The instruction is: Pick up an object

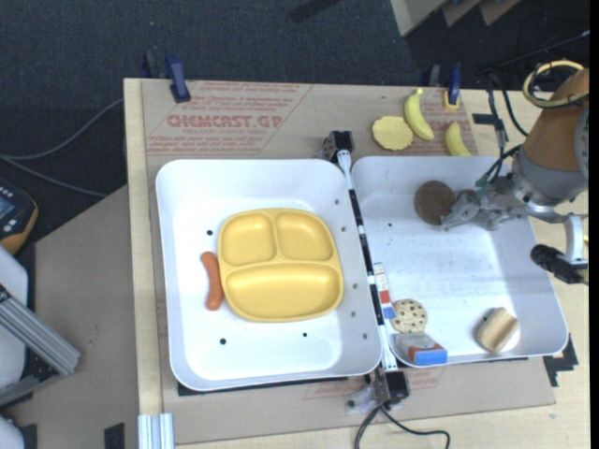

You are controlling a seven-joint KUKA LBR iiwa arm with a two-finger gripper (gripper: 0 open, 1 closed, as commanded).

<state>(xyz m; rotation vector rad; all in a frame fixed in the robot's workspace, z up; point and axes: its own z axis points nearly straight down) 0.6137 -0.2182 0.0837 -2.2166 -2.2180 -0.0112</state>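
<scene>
Brown, round, flat cookie-like disc (433, 201) in the upper part of the right-hand bin is, by my judgement, the object being gone for, since the tool sits right against it.

Starting at the left of the frame, the left white bin (182, 251) holds a yellow plastic plate with three compartments (279, 263), and a small orange-red sausage (212, 280) lies just beside the plate's left edge. These look simply scattered as pick candidates.

At the lower left corner of the right white bin (529, 279) lie a pale chocolate-chip cookie (408, 315) and, just below it, a small blue and red block (427, 354). Further right, near the lower edge, sits a tan bread-roll-shaped piece (497, 329).

Above that bin, on the bare surface (234, 120), rest a yellow round slice (392, 133) and two yellow bananas (420, 115).

The tool (465, 211) reaches in low from the right, its grey fingers pointing left and touching the disc's right edge. Whether they are wide, narrow, or gripping the disc cannot be told at this slant.
</scene>
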